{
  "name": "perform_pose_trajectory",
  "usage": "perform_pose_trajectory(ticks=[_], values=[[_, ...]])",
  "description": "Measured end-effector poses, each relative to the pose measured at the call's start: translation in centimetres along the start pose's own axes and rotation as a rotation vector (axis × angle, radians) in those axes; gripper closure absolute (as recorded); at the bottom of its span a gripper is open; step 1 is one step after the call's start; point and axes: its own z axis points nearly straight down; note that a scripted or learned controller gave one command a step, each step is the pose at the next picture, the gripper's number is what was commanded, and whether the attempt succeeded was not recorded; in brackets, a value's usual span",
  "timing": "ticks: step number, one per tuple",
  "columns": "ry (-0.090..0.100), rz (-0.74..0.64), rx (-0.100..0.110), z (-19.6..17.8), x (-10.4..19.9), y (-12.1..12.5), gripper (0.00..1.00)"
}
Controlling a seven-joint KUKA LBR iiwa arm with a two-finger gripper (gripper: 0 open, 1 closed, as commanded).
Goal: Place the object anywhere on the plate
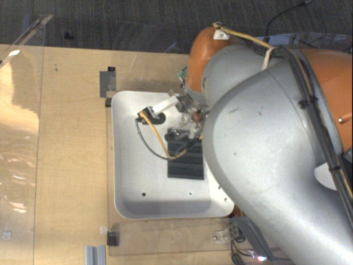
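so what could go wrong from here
1. The arm covers most of the view's right side, so no plate or object can be confirmed from this camera; a grasp or placement could fail unseen.
2. The gripper sits low over the white bin, so pushing further down risks hitting the bin floor.
3. A loose yellow cable loops beside the gripper and could snag as the arm moves.

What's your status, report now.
Gripper low inside white bin, fingers unclear. Object and plate not made out. Arm covers bin's right side.
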Motion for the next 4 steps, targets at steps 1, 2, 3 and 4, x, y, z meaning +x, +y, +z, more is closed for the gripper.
perform_pose_trajectory(ticks=[1, 2, 3, 4], values=[[-0.001, -0.274, -0.003, -9.7, 1.1, -1.3, 1.0], [-0.004, -0.556, -0.001, -10.5, 3.0, -6.1, 1.0], [-0.005, -0.601, 0.001, -2.7, 1.0, -13.2, 1.0], [0.0, -0.961, -0.002, -5.3, 6.9, -10.3, 1.0]])
